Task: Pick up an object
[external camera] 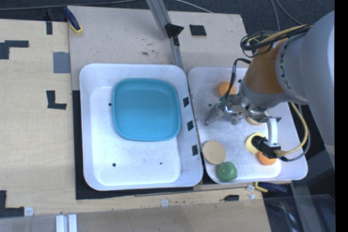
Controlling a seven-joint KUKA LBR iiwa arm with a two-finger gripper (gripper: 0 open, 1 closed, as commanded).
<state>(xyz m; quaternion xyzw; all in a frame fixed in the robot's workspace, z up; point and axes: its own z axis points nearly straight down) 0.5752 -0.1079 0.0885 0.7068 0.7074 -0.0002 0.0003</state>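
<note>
The task names no one object, so the choice falls among the small things in the right bin (198, 117). Closest to the gripper (217, 112) is an orange ball (224, 88), lying just far of the fingers and partly behind the wrist. A tan disc (213, 151) lies on the near side of the fingers, a little apart from them, flat on the bin floor. Touching or nearly touching the disc on its near-right side is a green ball (227, 171), close to the bin's near rim. Farther right, beside a white bracket on the arm, sit a yellow piece (251, 142) and an orange piece (266, 158); the arm covers part of both, so their shapes are hard to tell.

The gripper hangs over the left part of the right bin, its fingers pointing left toward the wall between the bins. The fingers look spread apart, with bare bin floor between them; nothing is held.

The relation that matters, as I judge it: the fingertips sit between the orange ball on the far side and the disc on the near side, with neither in the gap. A short shift far or near would be needed before closing. The disc is flat and round, with no long axis, and may be hard to pinch.

The left bin (98, 171) holds a blue plate (146, 109), well apart from the gripper.
</note>
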